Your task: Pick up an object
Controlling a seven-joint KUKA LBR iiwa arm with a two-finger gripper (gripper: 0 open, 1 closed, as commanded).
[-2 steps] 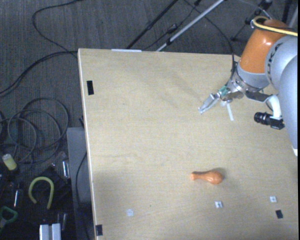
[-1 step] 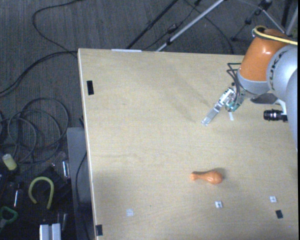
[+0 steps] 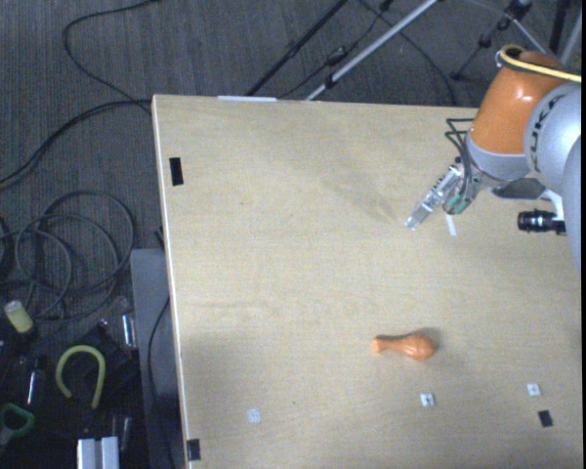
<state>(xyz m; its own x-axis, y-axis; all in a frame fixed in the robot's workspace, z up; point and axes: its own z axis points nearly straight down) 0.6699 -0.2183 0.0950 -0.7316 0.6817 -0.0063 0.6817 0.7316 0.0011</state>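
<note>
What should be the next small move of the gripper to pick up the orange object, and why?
Probably move the gripper toward the view's bottom, to above the orange object. The object lies alone on the tan board, well apart from the gripper.

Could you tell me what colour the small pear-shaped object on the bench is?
Orange; the pear-shaped object shows best in the camera view.

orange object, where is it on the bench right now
The orange object lies on the tan bench top in the camera view's lower right, below and apart from the gripper, near small markers.
</note>
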